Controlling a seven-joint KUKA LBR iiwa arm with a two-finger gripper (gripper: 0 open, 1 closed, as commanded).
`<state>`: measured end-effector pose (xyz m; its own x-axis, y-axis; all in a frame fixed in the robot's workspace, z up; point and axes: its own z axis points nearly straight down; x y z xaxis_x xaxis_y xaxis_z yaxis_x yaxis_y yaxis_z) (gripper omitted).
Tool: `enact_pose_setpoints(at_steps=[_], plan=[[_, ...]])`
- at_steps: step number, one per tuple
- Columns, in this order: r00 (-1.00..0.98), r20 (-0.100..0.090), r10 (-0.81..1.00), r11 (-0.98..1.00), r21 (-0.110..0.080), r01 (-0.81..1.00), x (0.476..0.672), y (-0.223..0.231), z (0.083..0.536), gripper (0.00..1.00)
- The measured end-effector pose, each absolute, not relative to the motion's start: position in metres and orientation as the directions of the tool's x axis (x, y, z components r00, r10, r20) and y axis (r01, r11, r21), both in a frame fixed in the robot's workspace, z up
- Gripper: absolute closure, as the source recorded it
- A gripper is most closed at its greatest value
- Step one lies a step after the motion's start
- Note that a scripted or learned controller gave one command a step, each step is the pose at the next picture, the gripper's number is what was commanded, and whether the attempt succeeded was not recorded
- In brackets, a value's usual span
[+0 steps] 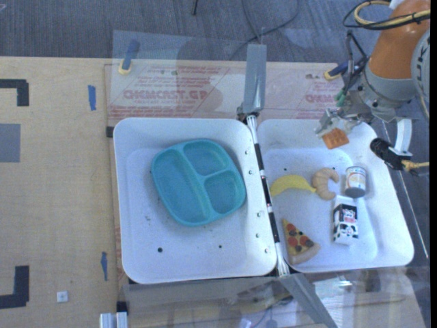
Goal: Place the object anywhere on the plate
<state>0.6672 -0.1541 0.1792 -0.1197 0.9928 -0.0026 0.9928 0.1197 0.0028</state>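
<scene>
A blue three-compartment plate lies in the left bin, with nothing on it. My gripper hangs over the far part of the right bin, under the orange wrist band. A small flat orange piece sits right at the gripper's tip, touching or nearly touching it. I cannot make out whether the piece is lifted or resting on the bin floor.
The right bin also holds a yellow banana, a tan croissant, a small can, a milk carton and a pizza slice. A metal divider separates the bins. Cables hang by the arm at the right.
</scene>
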Motion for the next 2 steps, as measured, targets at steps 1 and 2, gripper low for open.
enact_pose_setpoints(at_steps=[1, 2], plan=[[-0.132, 0.000, 0.991, 0.132, 0.000, 0.991, 0.642, -0.084, 0.185, 1.00], [-0.175, 0.001, 0.985, 0.175, -0.001, 0.985, 0.634, 0.009, 0.194, 1.00]])
